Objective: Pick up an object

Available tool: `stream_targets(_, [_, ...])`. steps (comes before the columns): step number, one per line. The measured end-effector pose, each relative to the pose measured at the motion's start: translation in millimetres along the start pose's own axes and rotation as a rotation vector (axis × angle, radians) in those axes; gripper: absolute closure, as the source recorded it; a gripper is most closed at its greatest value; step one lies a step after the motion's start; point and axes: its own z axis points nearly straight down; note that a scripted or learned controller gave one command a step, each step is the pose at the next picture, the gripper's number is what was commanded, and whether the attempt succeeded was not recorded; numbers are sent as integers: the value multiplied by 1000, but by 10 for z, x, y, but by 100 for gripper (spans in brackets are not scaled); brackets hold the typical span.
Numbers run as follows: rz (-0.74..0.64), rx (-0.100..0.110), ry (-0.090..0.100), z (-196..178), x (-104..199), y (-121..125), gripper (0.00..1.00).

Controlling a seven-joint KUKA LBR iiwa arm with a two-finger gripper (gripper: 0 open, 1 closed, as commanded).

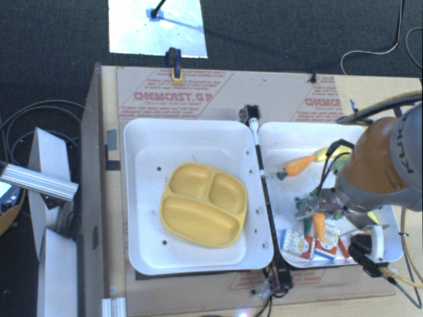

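Overhead slanted view of the counter (198,88) with two shallow white bins side by side. The divider (263,177) between the bins serves as landmark. Left of the divider, the left bin (142,177) holds a yellow compartment tray (203,204) with three wells, lying flat near the bin's middle. Right of the divider, the right bin (291,137) holds the clutter. A toy carrot (299,165), orange with a green tip, lies tilted just right of the divider in the bin's upper half. Two small red-and-white packets (310,244) lie flat against the bin's near wall, right of the divider's lower end.

The grey arm (390,170) with its orange band reaches over the right bin from the right. Its claw (316,210) hangs low over the bin floor, right of the divider and above the packets. A small orange object (318,225), possibly a second carrot, sits at the claw tips, upright or nearly so. The claw is dark and crowded by green scraps, so how far it is open, and whether it grips the orange object or merely touches it, cannot be told.
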Motion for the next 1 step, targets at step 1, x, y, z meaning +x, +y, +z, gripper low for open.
stream_targets(1, [-10,-8,0,-948,706,341,100])
